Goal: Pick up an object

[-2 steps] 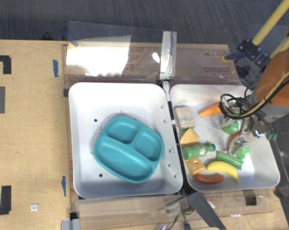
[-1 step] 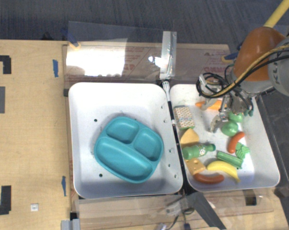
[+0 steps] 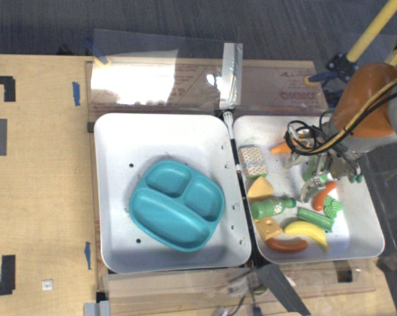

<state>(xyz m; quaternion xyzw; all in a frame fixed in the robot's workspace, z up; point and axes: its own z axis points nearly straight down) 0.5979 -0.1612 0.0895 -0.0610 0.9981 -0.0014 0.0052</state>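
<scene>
Lying nearest, the banana (image 3: 307, 233) runs left-right in the right bin (image 3: 366, 224); just beyond it the carrot (image 3: 325, 195) slants directly beneath the claw (image 3: 315, 184), whose opening cannot be told amid cables.

Grey arm (image 3: 390, 120), orange band (image 3: 366, 101), black and yellow cables (image 3: 343, 127), metal tool (image 3: 320, 176)

The grey arm (image 3: 376, 107) enters from the 3 o'clock side, its orange band uppermost, and slants down toward 8 o'clock. Black and yellow cables loop off the wrist. The gripper (image 3: 315, 180) points downward, low in the frame's right half.
</scene>
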